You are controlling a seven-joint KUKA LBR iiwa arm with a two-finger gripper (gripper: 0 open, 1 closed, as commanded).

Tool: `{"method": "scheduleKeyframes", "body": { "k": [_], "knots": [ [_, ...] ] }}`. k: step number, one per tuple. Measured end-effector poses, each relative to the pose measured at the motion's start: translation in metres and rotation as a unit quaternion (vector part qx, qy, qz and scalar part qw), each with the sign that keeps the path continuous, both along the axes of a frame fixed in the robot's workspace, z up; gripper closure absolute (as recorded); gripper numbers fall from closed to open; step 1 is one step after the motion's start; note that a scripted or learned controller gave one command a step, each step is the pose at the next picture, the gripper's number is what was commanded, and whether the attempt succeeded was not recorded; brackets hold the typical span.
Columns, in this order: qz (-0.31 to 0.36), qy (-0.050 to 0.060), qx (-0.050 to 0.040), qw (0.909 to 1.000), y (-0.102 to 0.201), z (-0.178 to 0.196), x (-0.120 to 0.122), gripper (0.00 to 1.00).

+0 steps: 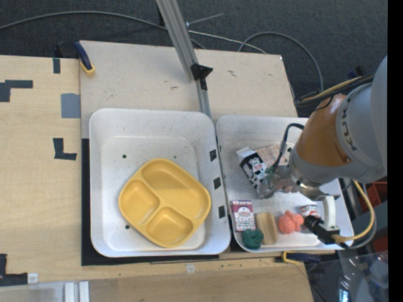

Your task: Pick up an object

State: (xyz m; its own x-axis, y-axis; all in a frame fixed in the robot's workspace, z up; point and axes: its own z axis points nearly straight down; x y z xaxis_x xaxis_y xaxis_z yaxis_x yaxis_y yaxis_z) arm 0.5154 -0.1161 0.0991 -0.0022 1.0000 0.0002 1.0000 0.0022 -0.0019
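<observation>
The grey arm with its orange band reaches in from the right over the right bin. My gripper hangs low in that bin, right beside a black-and-white carton that lies tilted. Along the bin's front lie a small red box, a green lump, a tan block, an orange-pink toy and a small red-and-white item. Nothing shows clearly inside the gripper.
The left bin holds a yellow divided plate. A grey metal post slants down to the wall between the bins. Cables and a black-and-yellow fitting hang at the right bin's front right corner.
</observation>
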Motion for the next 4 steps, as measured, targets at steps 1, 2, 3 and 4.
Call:
{"method": "scheduleKeyframes", "body": {
  "k": [1,2,3,4],
  "knots": [
    [-0.001,-0.003,-0.0005,1.0000,-0.008,0.053,0.008,1.00],
    [0.000,-0.002,-0.0004,1.0000,-0.006,0.095,0.008,1.00],
    [0.000,-0.003,-0.0007,1.0000,-0.006,0.147,0.009,1.00],
    [0.002,-0.001,0.0008,1.0000,0.043,0.149,0.030,1.00]
  ]
}}
